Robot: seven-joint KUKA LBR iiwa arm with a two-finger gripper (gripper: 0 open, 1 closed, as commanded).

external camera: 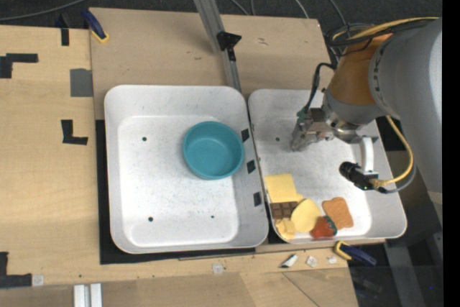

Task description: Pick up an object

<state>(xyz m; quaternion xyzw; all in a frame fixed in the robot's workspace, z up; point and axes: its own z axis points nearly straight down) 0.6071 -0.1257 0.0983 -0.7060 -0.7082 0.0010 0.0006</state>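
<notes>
Bins side by side on the bench. Left bin (129, 226) holds one teal bowl (212, 149), upright, toward its right half, well apart from the arm. Right bin (388, 226) has a heap of small food-like items in its near corner: yellow block (281, 188), brown waffle-like piece (281, 210), pale yellow piece (303, 213), red piece (323, 227), orange bread-like slice (338, 212), all touching or just beside each other.

Gripper (302, 136) sits over the far-middle of the right bin, above bare floor, nothing between its fingers; too blurred to say how wide they stand, cannot tell. Arm (402, 83) comes in from the right with the orange band above the wrist.

Key relation: the heap lies toward the near side of the gripper, yellow block closest, slightly left of straight down-frame. Bowl is further off, to the left across the bin wall. Judgement: nearest candidate is the yellow block; nothing picked yet, approach step only. Risk: items crowded together, fingers may nudge neighbours.
</notes>
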